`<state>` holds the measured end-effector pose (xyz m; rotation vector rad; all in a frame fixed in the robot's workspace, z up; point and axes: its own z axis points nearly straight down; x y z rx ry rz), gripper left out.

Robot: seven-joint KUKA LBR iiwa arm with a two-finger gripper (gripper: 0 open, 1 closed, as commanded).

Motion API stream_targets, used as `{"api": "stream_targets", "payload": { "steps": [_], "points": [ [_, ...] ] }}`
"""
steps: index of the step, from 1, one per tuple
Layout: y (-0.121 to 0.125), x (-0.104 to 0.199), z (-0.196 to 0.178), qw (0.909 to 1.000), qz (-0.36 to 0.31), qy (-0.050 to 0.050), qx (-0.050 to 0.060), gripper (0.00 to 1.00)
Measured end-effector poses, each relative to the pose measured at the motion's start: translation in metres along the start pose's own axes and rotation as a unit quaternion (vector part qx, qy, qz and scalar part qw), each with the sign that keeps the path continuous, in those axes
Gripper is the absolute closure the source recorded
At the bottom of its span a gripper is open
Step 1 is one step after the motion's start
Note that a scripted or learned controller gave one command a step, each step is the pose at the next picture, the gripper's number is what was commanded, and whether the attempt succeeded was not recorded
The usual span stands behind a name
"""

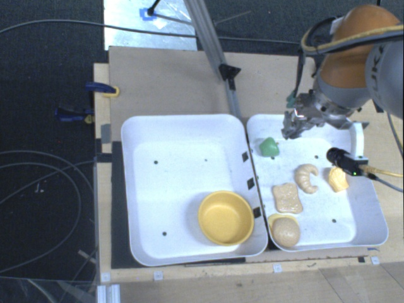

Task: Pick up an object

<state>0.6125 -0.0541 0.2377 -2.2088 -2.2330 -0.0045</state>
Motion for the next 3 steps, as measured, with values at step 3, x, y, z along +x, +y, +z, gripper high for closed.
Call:
{"api": "stream_targets", "payload": {
  "steps": [3],
  "points": [
    [-0.034,0.148,0.018,1.0,0.0,0.0,0.001,1.0]
  ]
}}
